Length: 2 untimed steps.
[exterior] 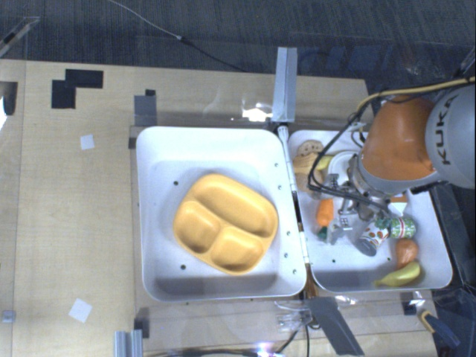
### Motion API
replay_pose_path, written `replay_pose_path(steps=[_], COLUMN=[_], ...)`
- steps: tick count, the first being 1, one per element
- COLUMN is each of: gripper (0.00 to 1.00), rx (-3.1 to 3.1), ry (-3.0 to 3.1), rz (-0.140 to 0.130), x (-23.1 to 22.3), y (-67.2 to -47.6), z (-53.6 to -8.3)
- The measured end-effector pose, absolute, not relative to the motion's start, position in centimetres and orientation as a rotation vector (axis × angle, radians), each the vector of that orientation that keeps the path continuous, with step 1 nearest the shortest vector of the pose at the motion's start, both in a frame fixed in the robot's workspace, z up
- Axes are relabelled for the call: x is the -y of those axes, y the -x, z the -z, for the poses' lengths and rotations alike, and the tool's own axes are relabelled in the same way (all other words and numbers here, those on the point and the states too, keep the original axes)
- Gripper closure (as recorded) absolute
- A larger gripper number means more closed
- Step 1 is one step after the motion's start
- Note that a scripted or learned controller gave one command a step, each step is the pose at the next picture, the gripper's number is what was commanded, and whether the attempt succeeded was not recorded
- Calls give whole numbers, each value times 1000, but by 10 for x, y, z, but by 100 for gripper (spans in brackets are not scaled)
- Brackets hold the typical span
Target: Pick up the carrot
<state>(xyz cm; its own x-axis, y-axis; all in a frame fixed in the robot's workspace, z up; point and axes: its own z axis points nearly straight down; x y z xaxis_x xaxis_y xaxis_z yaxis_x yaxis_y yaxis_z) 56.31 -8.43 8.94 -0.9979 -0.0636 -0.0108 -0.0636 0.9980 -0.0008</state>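
The carrot (325,213) lay in the right bin (439,270), just left of the gripper (346,219). A yellow tray (224,222) occupied the left bin (156,199) on the wooden bench (67,222).

The pincer (343,222) hangs low in the right bin (439,270), the carrot (325,213) just left of it, a can (394,228) right.
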Motion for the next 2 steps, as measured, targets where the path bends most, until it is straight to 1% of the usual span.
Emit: replay_pose_path(steps=[1,2], gripper=[100,100], rx=[-3121,-3121], ry=[108,-204], rz=[1,-3], x=[83,42], y=[-566,-561], z=[-102,-188])
